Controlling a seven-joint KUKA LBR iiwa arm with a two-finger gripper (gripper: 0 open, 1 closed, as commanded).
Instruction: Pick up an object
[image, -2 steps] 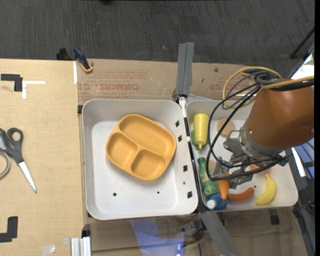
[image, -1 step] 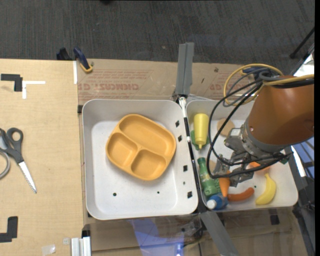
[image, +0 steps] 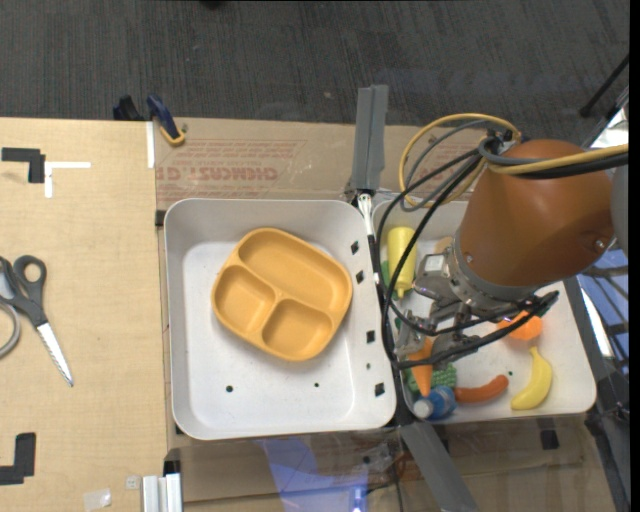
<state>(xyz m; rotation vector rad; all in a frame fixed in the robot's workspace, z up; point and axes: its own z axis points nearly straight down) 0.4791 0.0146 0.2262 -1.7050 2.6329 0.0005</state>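
Note:
The arm's orange band (image: 540, 210) hangs over the right bin (image: 575, 395) and covers most of it. The gripper reaches down below it, hidden by the wrist and cables. Around the arm several toy foods show: a yellow banana (image: 533, 382) at the front right, an orange-red sausage-shaped piece (image: 481, 390) beside it, a carrot with green top (image: 425, 378), a blue and white object (image: 437, 403) at the front, a yellow-green piece (image: 400, 252) at the back left, and an orange piece (image: 526, 326) under the wrist.
The left bin (image: 200, 400) bears a yellow three-compartment plate (image: 282, 293). Scissors (image: 35, 310) lie on the cardboard at the far left. A blue and yellow clamp (image: 165, 118) sits at the back. Black cables loop around the wrist.

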